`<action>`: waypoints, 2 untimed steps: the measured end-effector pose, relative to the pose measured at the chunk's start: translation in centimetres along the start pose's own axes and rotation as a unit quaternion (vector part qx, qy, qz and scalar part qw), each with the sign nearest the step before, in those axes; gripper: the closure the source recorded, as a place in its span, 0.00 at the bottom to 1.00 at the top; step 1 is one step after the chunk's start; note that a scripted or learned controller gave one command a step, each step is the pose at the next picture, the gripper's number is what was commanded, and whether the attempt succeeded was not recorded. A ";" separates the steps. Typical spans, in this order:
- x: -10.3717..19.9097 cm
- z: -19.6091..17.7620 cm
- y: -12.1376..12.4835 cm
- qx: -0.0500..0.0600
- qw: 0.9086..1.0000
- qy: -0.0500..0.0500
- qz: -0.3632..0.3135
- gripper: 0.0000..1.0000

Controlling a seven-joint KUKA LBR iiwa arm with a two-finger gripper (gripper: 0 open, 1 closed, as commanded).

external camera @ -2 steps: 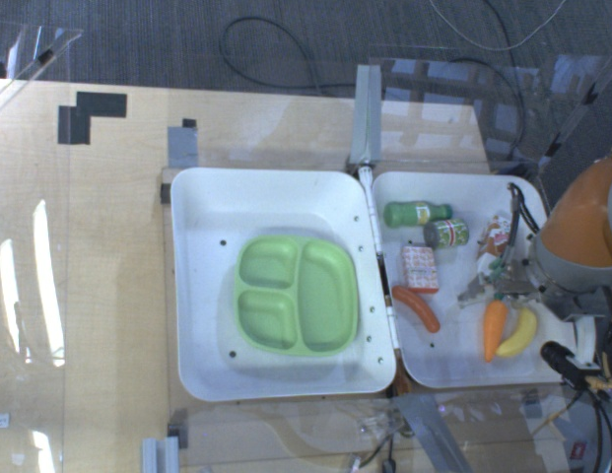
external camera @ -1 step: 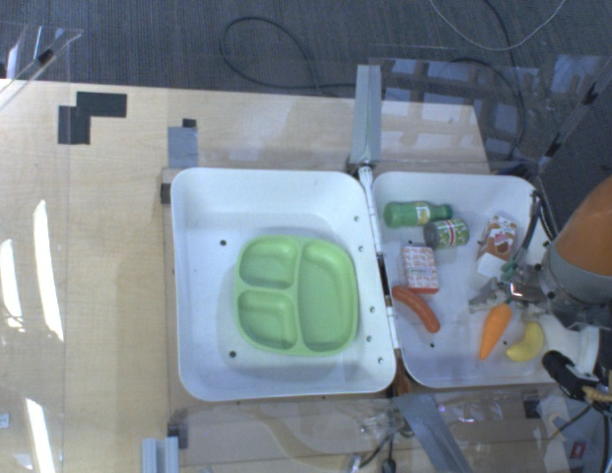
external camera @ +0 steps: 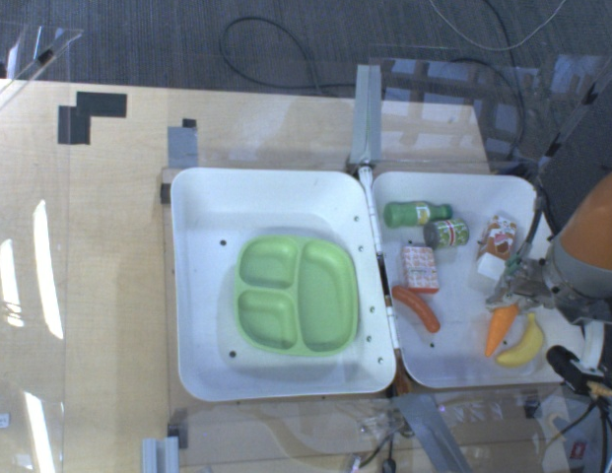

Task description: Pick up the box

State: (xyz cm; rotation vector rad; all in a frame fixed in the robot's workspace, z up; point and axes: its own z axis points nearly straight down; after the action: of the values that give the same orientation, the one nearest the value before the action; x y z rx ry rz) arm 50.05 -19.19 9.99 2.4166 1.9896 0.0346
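- The box (external camera: 420,268) lies flat in the right bin (external camera: 453,374), just left of that bin's middle. It is a small pink-and-white printed carton, rectangular, and probably light, stiff-walled card that would dent under a hard squeeze. Its 2 long sides look the best place to take hold, since the short ends are crowded.
- Nearest the camera in that bin, right of the box, lie a yellow banana (external camera: 523,344) and an orange carrot (external camera: 499,329), both smooth and curved or tapered.
- A red sausage (external camera: 416,307) lies just below the box, close enough to get in the way.
- The end effector (external camera: 518,286) sits right of the box, apart from it, above the carrot; whether it is spread or closed, I cannot tell.
- Beyond the box are a green-labelled can (external camera: 445,233) and a green bottle (external camera: 417,213), both round and likely to roll.
- Left of the box, the left bin (external camera: 192,294) holds a matte green divided tray (external camera: 297,295) with 3 compartments.
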 end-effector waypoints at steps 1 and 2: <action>3.4 -10.4 -1.5 0.008 1.000 -0.005 0.029 1.00; 4.0 -7.9 1.0 0.009 1.000 -0.005 -0.013 1.00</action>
State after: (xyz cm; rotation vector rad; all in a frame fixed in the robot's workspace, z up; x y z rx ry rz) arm 51.66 -15.49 17.96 2.3967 2.0260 0.0036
